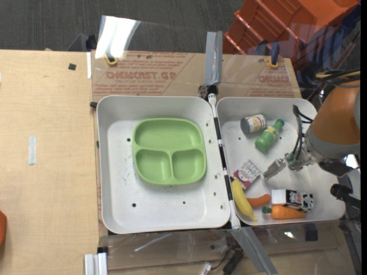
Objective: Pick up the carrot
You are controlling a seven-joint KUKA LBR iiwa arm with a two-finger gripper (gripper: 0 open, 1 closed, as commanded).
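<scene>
Hovering claw (274, 169), fingers slightly apart, holding nothing, above carrot (285, 212), right bin (229, 116).

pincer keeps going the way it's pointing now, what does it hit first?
The pincer points toward the view's lower left. First in that line looks like the red-and-white packet, not the carrot, which lies nearer the bin's front edge. Its height above the bin floor is unclear, so it may pass over.

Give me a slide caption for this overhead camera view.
Gripper hovers above the right white bin, short of the orange carrot at its front edge.
</scene>
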